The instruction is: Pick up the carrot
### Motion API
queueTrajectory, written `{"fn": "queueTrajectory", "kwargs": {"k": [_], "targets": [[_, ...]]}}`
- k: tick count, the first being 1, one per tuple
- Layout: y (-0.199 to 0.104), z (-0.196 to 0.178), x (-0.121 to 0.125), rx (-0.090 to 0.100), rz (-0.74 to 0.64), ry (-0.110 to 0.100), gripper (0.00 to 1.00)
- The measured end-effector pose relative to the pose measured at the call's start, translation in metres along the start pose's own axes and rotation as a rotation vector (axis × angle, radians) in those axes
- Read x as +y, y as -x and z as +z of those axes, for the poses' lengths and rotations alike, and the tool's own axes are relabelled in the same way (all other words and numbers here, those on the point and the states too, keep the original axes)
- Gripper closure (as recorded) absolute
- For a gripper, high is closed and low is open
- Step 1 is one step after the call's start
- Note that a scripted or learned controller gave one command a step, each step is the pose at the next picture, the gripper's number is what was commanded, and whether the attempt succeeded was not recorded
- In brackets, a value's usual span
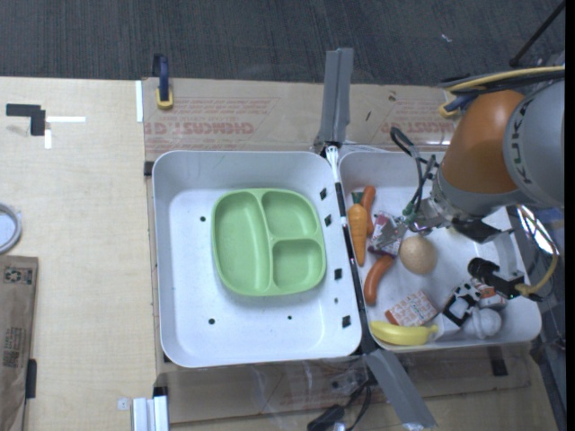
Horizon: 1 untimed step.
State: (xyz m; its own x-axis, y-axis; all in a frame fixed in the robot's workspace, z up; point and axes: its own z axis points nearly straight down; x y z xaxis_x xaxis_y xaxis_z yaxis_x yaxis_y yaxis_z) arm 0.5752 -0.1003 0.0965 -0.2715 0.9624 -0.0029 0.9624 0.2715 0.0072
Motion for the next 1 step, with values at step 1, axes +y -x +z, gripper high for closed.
{"fn": "queueTrajectory", "kwargs": {"k": [1], "targets": [[0.0005, -0.0097, 0.0008, 0.001, 0.003, 0.002, 1.00]]}}
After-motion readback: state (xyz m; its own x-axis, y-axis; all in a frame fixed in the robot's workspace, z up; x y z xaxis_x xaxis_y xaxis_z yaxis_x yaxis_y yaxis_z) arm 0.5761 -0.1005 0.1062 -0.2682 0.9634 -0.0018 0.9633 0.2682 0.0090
